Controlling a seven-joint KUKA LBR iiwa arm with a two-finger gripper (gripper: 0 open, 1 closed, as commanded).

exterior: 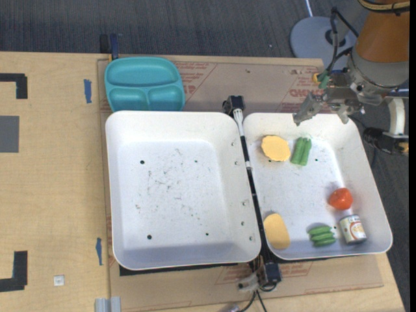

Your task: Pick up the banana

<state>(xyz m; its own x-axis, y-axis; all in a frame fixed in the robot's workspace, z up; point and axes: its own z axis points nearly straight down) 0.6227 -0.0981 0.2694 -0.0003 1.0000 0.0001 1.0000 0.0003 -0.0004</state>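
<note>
Gripper (323, 110) hovers over far edge of right bin (374, 200), fingers spread, nothing between them; likely staged high to clear bin wall before descent.

Banana (277, 230): short yellow rounded piece, smooth, probably toy; lies flat in right bin's near-left corner, close beside divider wall, well apart from gripper. Wall proximity may crowd one finger.

Similar yellow piece (276, 148) sits at far end of same bin, just beside green vegetable (300, 151); risk of confusion.

Also there: tomato (340, 199), small can (352, 229), green pod (321, 234).
</note>
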